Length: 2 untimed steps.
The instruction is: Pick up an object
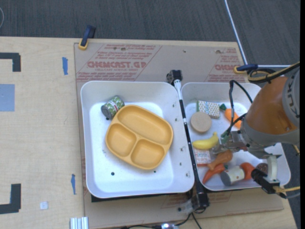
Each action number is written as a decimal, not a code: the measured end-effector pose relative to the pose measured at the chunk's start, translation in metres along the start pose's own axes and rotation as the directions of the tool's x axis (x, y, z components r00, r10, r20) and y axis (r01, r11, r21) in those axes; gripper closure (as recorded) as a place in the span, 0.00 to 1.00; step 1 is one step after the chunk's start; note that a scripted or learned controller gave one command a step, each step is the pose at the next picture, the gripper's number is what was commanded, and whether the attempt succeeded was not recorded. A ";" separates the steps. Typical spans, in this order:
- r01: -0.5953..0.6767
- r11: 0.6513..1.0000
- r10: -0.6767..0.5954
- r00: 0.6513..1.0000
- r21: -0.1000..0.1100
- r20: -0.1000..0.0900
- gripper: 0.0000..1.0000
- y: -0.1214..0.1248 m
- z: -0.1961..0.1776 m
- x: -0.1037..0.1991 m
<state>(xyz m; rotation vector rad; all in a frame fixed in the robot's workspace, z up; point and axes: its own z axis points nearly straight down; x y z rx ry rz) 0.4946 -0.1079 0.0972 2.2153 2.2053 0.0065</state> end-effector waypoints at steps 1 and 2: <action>0.006 1.000 -0.006 1.000 0.012 -0.009 1.00 -0.013 -0.089 0.074; 0.004 1.000 -0.004 1.000 0.012 -0.007 1.00 -0.014 -0.088 0.028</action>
